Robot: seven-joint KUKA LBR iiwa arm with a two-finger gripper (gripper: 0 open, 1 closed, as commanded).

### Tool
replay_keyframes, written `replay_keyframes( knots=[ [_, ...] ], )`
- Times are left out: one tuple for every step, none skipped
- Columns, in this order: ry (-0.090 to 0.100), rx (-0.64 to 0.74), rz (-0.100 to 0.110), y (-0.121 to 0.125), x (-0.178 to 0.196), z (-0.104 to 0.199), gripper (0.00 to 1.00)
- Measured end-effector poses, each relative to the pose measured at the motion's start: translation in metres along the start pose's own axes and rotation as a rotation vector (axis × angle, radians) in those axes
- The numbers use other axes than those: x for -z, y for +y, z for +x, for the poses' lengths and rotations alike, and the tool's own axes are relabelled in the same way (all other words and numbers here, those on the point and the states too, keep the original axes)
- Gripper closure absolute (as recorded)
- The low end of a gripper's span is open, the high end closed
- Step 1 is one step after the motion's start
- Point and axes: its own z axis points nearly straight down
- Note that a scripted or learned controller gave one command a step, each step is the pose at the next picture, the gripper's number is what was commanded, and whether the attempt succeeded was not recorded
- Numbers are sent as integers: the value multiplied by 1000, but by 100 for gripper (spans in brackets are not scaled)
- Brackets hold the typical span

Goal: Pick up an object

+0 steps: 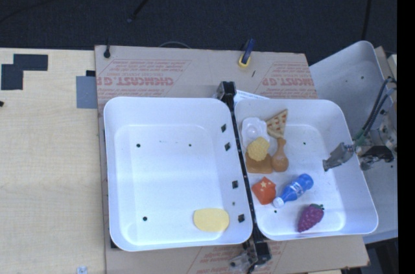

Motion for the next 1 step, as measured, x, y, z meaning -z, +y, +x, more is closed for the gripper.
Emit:
replay_keyframes(
  knots=[
    [4, 4, 6, 45, -75, 42, 0]
  ],
)
